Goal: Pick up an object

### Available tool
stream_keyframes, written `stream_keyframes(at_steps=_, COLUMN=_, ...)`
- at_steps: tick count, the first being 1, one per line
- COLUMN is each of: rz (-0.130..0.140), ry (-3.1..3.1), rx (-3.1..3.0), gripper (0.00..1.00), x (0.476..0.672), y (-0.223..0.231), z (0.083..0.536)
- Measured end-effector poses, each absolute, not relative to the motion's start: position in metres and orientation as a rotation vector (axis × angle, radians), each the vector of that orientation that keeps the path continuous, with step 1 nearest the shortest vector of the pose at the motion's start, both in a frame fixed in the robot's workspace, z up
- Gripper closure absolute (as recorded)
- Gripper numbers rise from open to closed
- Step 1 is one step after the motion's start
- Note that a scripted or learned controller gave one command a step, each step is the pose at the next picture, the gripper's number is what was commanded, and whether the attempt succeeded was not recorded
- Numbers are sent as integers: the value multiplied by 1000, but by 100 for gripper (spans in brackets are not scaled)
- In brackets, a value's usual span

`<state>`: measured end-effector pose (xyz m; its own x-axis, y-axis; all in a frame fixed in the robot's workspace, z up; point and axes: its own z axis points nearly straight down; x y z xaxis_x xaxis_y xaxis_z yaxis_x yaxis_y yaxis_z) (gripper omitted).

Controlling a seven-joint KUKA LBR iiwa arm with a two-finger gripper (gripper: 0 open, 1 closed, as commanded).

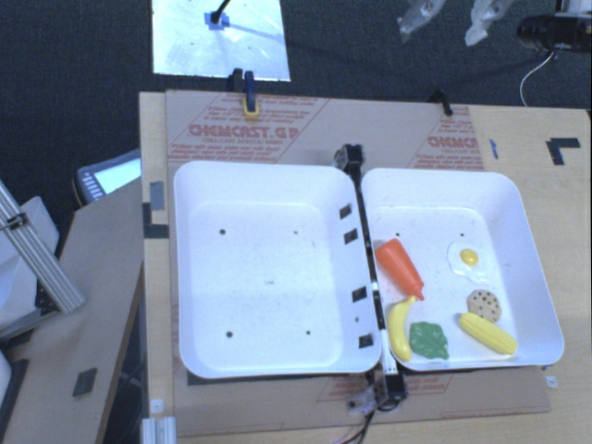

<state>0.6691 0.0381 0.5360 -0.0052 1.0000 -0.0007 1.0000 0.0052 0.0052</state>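
- Orange carrot [400, 265]: tapered, long axis diagonal, narrow tip toward the lower right, wide end upper left; lies in the right bin [518, 213] near the divider.
- Yellow banana [400, 329] just below it, running near vertical, beside a green leafy piece [429, 340].
- Fried egg [467, 258], cookie [483, 304], corn cob [487, 333] to the right.
- Claw [455, 15] high above the table [388, 123], 2 fingers apart, holding nothing.

Left bin [264, 178] offers open floor; toys crowd the right bin's [518, 211] near half.
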Motion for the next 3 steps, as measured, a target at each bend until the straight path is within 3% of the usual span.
stream_keyframes(at_steps=2, rz=6, ry=2231, rx=2211, gripper=0, x=668, y=161, z=535)
stream_keyframes(at_steps=3, rz=7, ry=2228, rx=2211, gripper=100, x=668, y=158, z=546)
